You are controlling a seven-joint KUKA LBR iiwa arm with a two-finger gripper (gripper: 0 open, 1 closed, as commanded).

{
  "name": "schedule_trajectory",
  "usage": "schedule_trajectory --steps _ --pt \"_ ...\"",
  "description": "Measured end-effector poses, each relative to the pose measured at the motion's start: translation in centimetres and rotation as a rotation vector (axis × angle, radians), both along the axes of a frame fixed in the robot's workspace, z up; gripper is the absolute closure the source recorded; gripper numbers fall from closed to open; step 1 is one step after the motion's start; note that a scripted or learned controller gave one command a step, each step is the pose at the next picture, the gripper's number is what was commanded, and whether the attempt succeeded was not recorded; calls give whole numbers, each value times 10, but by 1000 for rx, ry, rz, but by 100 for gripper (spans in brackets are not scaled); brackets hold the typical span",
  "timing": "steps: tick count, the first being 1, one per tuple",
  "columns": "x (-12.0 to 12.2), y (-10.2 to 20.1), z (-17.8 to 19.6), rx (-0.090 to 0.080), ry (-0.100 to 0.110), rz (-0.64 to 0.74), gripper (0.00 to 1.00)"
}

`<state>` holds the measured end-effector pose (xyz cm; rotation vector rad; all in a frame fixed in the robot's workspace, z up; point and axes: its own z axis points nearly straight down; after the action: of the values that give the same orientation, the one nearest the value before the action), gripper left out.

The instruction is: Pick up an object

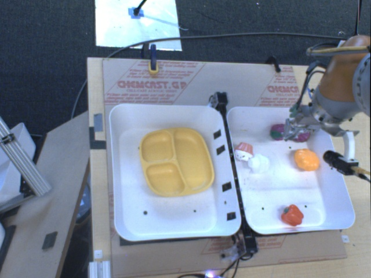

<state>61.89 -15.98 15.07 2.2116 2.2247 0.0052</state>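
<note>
The gripper (299,127) is hanging low over the far part of the right bin (342,213), coming in from the right side of the view under the grey wrist and the orange band of the arm (343,74). Its tip is lying right at a small dark object, purple and green in colour (280,132), which is resting on the bin floor near the far wall. The object is sitting just to the left of the fingertips, touching them or almost touching; the view is too coarse here, so I cannot tell if the fingers are spread, closed, or around it. I judge this purple and green object to be the target, because it is much nearer than any other. It is looking short and rounded, with no clear long axis.

Going outward, an orange rounded piece (306,159) is lying nearer to the camera and a little right of the gripper, apart from it. A white lump (258,163) and a small red and white piece (244,150) are sitting together close to the divider side of the bin. A red pepper-like toy (293,214) is resting near the front edge, well apart from the gripper.

The left bin (127,213) is holding a yellow divided tray (175,161), far from the arm.
</note>
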Motion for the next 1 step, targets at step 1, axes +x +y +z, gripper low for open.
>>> schedule_trajectory --steps 1 --pt "2 0 55 -1 -1 0 100"
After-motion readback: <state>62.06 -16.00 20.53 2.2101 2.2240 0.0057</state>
